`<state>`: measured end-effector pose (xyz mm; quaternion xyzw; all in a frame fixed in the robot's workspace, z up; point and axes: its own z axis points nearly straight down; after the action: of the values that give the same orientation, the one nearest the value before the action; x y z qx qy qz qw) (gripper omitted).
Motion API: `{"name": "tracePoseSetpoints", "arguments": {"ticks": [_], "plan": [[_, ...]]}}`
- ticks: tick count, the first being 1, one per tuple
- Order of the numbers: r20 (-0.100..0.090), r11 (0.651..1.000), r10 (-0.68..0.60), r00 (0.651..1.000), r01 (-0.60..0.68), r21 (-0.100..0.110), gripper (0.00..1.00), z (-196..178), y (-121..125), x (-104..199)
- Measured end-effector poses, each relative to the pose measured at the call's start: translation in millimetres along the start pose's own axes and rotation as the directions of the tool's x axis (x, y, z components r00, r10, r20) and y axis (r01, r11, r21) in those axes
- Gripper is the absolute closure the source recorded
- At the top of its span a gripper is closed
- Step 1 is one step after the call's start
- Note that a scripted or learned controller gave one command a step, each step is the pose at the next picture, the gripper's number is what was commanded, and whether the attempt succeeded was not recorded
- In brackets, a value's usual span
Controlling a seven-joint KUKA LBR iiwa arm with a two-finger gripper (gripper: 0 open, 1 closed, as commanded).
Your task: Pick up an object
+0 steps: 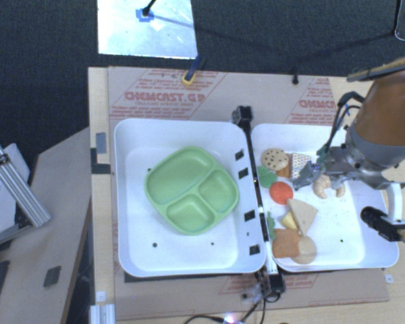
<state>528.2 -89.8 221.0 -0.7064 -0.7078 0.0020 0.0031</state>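
Item: claw (309, 175), low over the upper middle of the right bin (347, 238). Opening: cannot tell, as the wrist hides it; nothing seen held. Candidates for the pick all sit in the right bin's left half: cookie (275, 158) and cracker (300, 162) at the top, green piece (266, 177) by the inner wall, tomato (281, 192) below it, beige piece (322, 186) just beside the claw, cheese wedge (302, 214) lower, and bread (286, 243) near the front wall. Hazards, as judged: the pieces are crowded, so a descent between the cracker, tomato and beige piece may land on two at once, pinching neither cleanly or knocking one aside. The tomato, being round, may roll out of a closing grip. The beige piece looks lumpy and curved and could twist free if caught off-centre. The green piece lies close to the wall, so a reach for it risks striking the rim. Clearance: the right bin's right half and lower centre are bare floor, giving room to withdraw or approach from that side. The inner walls of both bins meet in a narrow ridge. The left bin (135, 248) holds a green plate (191, 190) mid-floor, with bare margin all round. The worktop (155, 96) lies open beyond the bins.
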Motion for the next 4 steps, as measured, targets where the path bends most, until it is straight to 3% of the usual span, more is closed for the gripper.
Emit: {"name": "tracePoseSetpoints", "arguments": {"ticks": [1,4], "plan": [[0.001,1.0,-0.001,1.0,0.001,-0.008,0.0,-4,2,0],[0.002,1.0,0.001,1.0,-0.001,-0.009,0.0,137,5,-9]]}}
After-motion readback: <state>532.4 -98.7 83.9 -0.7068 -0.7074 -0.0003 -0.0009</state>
